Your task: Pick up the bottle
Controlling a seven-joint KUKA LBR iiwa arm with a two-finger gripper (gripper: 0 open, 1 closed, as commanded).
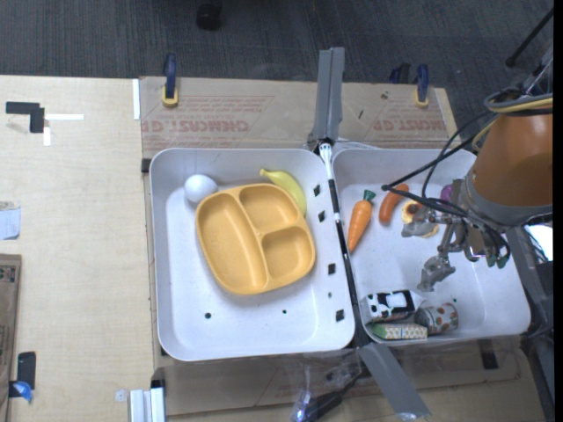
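The bottle (415, 325) lies on its side along the front wall of the right bin (493, 323), with a patterned label and a reddish end pointing right. My gripper (433, 273) hangs over the middle of the right bin, a short way behind and above the bottle and not touching it. Nothing shows in its grasp. The arm's orange band (519, 161) sits above it at the right.
A black-and-white cow-patterned toy (390, 303) lies just behind the bottle. A carrot (358, 221) and a smaller orange piece (390, 203) lie at the right bin's back left. The left bin (176, 315) holds a yellow divided plate (255, 237), a banana (286, 185) and a white ball (200, 185).
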